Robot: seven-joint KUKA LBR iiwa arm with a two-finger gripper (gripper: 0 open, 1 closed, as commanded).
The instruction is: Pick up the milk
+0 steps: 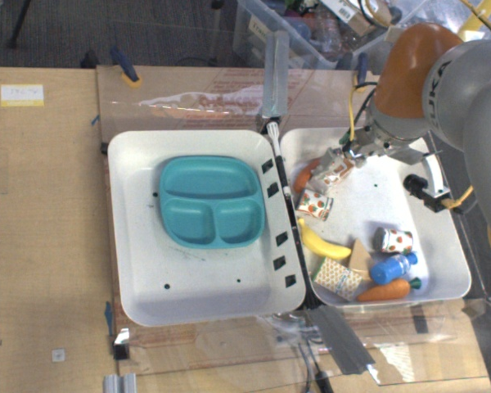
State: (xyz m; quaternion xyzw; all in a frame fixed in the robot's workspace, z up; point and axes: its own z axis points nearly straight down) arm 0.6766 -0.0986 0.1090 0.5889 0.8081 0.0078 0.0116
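White with red spots, the milk [316,205], a small carton, lies on its side in the right bin [442,236], near that bin's upper left corner and close to the divider between the two bins. Just above it, touching or almost touching, lies another small pale carton [335,170] beside a reddish-orange item [305,175] that is too small to identify. The claw [350,152] hangs at the upper edge of this cluster, over the pale carton and not over the milk; whether it is parted or closed cannot be told from this angle. The grey arm [450,72] with its orange band reaches in from the right.

Lower in the same bin sit a yellow banana [323,246], a patterned packet [338,277], a blue bottle [391,267], a carrot [385,291] and a spotted cup [397,239]. The left bin [131,219] holds a teal divided plate [210,201]. Both bins rest on a wooden desk [41,219].

The milk rests on the bin floor, so, by my reading, the pick is not yet done: approach, grip and lift all remain.
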